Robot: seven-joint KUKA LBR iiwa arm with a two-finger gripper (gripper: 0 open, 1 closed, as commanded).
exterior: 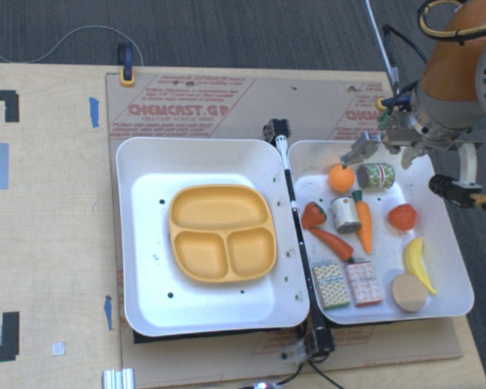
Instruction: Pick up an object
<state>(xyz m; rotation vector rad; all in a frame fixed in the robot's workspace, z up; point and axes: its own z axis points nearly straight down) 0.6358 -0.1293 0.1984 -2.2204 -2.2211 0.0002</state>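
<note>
Dark carpet lies behind a pale wooden surface (49, 241), on which a cardboard sheet (194, 104) carries two shallow white bins side by side. From the camera view's right the arm (462, 63) reaches in — grey, with its orange band above the wrist — and hangs over the far edge of the right bin (458, 278).

In the left bin (138, 241) sits a yellow divided plate (223, 232) and nothing else; the pickable things all crowd the right bin. The pincer (381, 146) hovers at that bin's far end, just above and between an orange ball (341, 177) and a green-and-white can (376, 175). Whether its fingers stand wide or narrow cannot be told from this angle, and nothing is visibly held.

Nearby lie a silver can (343, 214), a carrot (364, 224), a red pepper (313, 215), a red chilli (334, 242) and a tomato (402, 216); further toward the near end are a banana (419, 264), a round bun (409, 292) and two small boxes (348, 284).

The step in hand looks like the approach to a grasp. Doing it well likely means committing to one target — the orange ball or the green-and-white can, both closest — and centring over it before descending, since the two nearly touch and a finger landing between them could push either aside. The ball may roll, so a descent straddling its widest part seems wise.
</note>
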